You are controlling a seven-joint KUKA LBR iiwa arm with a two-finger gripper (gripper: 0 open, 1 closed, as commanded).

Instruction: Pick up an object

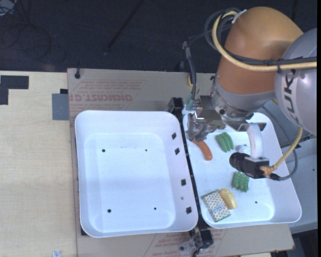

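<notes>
My main worry is the wall: the claw (pixel 197 128) hangs low at the left edge of the right bin (pixel 289 214), close against the rim it shares with the left bin (pixel 123 143); a descent from here could land on that rim rather than on the floor, and a program-driven arm would not feel its way round it. The likeliest target, as I judge it, is the orange piece (pixel 205 151); it lies just below the claw in the picture, slanted, its upper end tucked under the claw's body; a slim, tapered thing taken near its tip may swing or squirt out sideways. I cannot tell whether the claw is released or clenched, since the wrist hides that part; nothing shows as gripped, so I count the pick as not yet made. A green piece (pixel 224 142) sits just beside the orange one, and a sloppy approach might shove it.

As for the contents: I see nothing lying in the left bin; the right bin also holds a second green piece (pixel 240 181) nearer the middle, and, towards the near corner, a yellow piece (pixel 229 199) touching a patterned packet (pixel 215 208); both bins rest on the table (pixel 27 170).
</notes>
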